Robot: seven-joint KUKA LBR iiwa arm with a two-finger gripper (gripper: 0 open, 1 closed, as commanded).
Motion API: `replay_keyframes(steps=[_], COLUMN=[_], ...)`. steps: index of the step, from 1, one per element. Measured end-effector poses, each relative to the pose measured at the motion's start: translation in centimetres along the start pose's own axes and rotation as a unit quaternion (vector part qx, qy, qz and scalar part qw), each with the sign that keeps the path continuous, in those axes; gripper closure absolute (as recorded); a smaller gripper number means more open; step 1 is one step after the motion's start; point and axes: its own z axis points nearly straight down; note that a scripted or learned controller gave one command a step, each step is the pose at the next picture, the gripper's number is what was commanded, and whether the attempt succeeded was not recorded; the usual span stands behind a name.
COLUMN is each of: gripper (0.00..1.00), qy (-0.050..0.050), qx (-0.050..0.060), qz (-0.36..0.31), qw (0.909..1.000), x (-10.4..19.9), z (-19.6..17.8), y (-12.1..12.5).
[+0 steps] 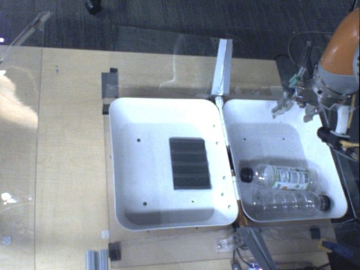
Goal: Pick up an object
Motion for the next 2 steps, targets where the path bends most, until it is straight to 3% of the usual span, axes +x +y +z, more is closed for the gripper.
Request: replay_keyframes(steps=[1, 2], gripper=[0.0, 0.0], qy=[-0.002, -0.001], qx=[-0.016, -0.001], qz=[-0.015, -0.12], qw=[0.9998, 0.9927], x=[-0.2, -2.7], z=[5.5, 0.7], y=[-6.1, -5.3])
